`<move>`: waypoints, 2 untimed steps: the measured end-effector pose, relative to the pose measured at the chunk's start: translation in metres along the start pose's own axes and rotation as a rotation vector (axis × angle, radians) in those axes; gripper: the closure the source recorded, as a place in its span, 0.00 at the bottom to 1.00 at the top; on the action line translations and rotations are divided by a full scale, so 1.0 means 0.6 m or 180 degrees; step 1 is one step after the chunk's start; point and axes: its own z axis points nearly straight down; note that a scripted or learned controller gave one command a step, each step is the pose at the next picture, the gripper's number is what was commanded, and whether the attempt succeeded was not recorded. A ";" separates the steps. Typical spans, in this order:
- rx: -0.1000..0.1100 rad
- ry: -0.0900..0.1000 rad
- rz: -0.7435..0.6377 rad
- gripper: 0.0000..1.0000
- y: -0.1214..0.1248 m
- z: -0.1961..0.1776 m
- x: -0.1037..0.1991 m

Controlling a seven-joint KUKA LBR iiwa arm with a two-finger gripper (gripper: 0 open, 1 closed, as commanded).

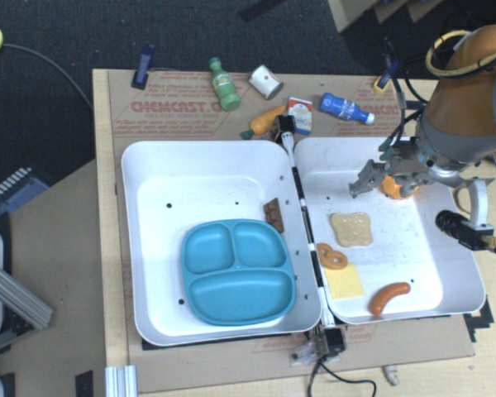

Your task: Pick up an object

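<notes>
The gripper (pixel 386 180) hung low in the right bin (pixel 455 292), directly against an orange toy (pixel 394 187) — whether its claw was spread or pinching, I could not tell. Best bet, I judged — straddle the toy squarely, then lift straight up, clear of the beige slice (pixel 351 229) below it.

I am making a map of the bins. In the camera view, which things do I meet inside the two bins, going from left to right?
Blue tray → brown piece → pretzel → sausage → gripper by the orange object. The tan slice and yellow square are left out, since they overlap in order.
</notes>
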 end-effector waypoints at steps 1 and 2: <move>-0.0003 -0.0002 0.0001 0.00 -0.026 0.200 0.001; -0.0011 -0.0004 0.0005 1.00 -0.025 0.183 0.001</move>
